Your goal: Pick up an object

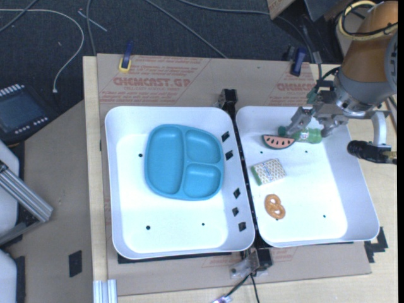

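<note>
In the right bin lie a watermelon slice, a small patterned sponge-like block and a pretzel. My gripper hovers over the back of that bin, just right of the watermelon slice. A small green and white object sits between or under its fingers; I cannot make out whether it is held. The arm's grey and orange wrist comes in from the upper right.
The left bin holds a blue divided plate. Black clips line the seam between the bins. Cables run beside the right bin's far edge.
</note>
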You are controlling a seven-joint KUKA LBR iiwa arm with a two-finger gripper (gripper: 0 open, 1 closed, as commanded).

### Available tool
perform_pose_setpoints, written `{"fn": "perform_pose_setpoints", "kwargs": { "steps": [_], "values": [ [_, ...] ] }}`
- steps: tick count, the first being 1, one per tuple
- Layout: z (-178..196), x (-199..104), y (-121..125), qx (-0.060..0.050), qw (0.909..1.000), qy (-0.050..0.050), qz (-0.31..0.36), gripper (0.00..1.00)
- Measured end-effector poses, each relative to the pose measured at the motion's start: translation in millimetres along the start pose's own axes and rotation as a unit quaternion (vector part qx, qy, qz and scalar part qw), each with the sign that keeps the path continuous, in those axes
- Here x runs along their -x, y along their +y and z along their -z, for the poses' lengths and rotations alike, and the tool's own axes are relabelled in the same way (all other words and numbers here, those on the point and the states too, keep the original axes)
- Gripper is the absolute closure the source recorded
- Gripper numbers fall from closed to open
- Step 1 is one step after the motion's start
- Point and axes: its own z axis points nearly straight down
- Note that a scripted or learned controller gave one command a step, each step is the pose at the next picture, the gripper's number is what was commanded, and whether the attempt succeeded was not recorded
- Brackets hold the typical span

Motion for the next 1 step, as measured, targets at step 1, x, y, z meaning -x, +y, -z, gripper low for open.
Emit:
{"fn": "perform_pose_setpoints", "kwargs": {
  "steps": [1],
  "values": [
    [9.0, -0.4, 2.9, 0.008, 1.0000, -0.001, 0.001, 0.00]
  ]
}}
